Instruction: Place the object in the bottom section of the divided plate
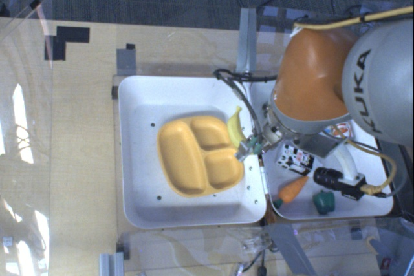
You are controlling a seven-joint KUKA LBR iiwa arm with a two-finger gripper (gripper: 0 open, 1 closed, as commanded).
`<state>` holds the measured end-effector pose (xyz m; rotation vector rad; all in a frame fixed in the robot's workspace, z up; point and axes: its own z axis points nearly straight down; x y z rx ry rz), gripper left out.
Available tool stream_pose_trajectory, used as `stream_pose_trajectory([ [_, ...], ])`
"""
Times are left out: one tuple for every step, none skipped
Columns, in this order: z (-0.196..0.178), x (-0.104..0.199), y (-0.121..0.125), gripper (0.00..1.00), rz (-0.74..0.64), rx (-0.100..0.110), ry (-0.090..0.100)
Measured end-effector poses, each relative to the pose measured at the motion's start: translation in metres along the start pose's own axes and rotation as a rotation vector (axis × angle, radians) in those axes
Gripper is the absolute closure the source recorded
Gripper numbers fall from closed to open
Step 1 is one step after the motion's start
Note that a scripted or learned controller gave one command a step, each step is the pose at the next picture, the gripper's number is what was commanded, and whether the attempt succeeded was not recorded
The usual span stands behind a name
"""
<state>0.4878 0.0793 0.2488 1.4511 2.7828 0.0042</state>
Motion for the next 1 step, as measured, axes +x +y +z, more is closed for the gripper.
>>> stream_pose_trajectory([
  [-0.0001,-0.0001,0.0,0.0,0.0,0.0,0.0],
])
